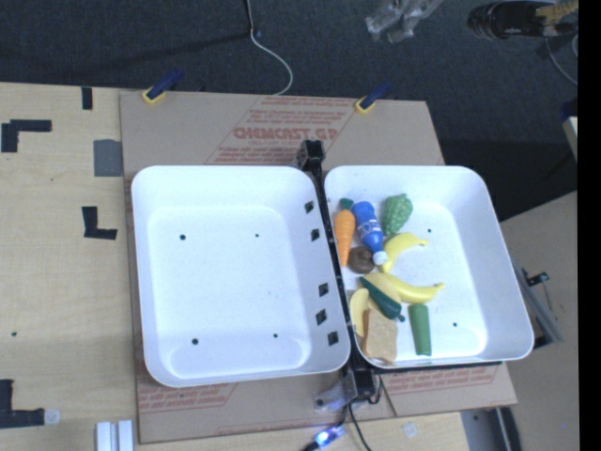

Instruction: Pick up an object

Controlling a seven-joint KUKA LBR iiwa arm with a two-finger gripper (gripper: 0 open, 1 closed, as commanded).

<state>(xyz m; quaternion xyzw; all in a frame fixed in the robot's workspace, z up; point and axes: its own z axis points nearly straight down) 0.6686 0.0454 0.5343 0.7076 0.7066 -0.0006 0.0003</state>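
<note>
The left bin (225, 280) is seen bare. In the right bin (460, 252), a carrot (344, 234), blue bottle (368, 226), bananas (406, 287) and green cucumber (419, 329) are clustered along its left wall. The gripper (399, 17) is blurred at the top edge, well above; its grip cannot be told.

Toy foods (385, 275) clustered in right bin (470, 214)
</note>
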